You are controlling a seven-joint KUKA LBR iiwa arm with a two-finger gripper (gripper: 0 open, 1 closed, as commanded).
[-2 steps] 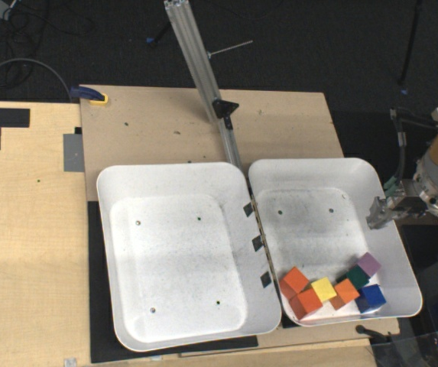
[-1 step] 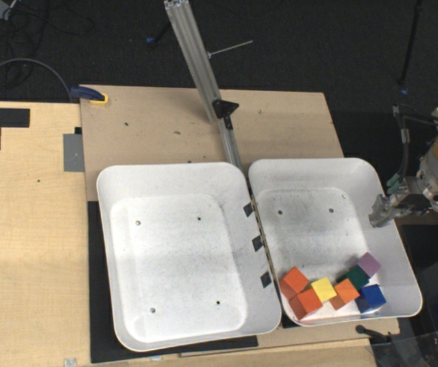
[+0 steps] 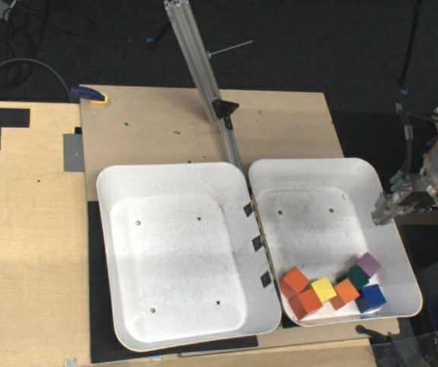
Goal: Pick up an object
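Camera view, slanted down on table (image 3: 203,121) with two shallow white bins side by side. Left bin (image 3: 119,197) with bare speckled floor. Right bin (image 3: 310,170) holding all blocks, bunched in near right corner, probably slid there against the wall: two orange blocks (image 3: 296,280) and (image 3: 306,303) touching, yellow block (image 3: 323,290) just beside, another orange block (image 3: 346,290), dark green block (image 3: 357,274), purple block (image 3: 368,264) nearest the wall, blue block (image 3: 371,297) at the rim. Small matte cubes, flat faces, some tilted on neighbours; tight packing likely awkward for finger entry, purple or blue on the cluster edge looking easiest. Pincer (image 3: 390,205) at right bin's right rim, above and well apart from the cluster, nothing between fingers; open or closed: cannot tell, too blurred. Probably parked at edge prior to approach. Pick not yet done.
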